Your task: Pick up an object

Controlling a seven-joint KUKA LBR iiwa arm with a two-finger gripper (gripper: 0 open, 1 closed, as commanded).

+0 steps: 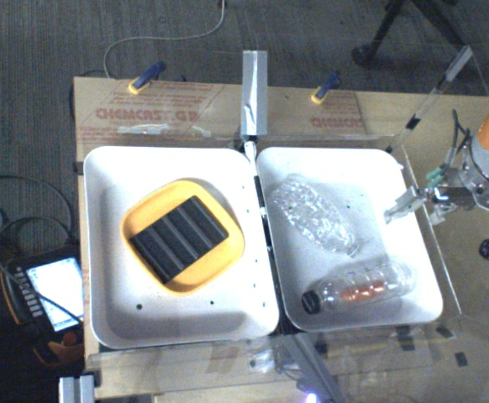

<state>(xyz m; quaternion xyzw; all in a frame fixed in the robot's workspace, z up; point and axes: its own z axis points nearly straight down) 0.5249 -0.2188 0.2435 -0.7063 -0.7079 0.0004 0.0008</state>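
Observation:
In the left bin (110, 225) lies a yellow pad with a black ribbed top (183, 234). The right bin (370, 166) holds a crumpled clear plastic bottle (314, 213) near its middle. A clear bottle with a black cap and reddish contents (358, 286) lies along its front. My gripper (406, 205) hangs at the right bin's right rim, above and to the right of both bottles, touching neither. Nothing is seen in its grasp.
A metal post (254, 91) stands behind the seam between the bins. Two clamps (146, 76) (325, 86) hold the cardboard backing. A clear wall (433, 225) runs along the right bin's right side. A tablet (47, 288) lies on the floor at left.

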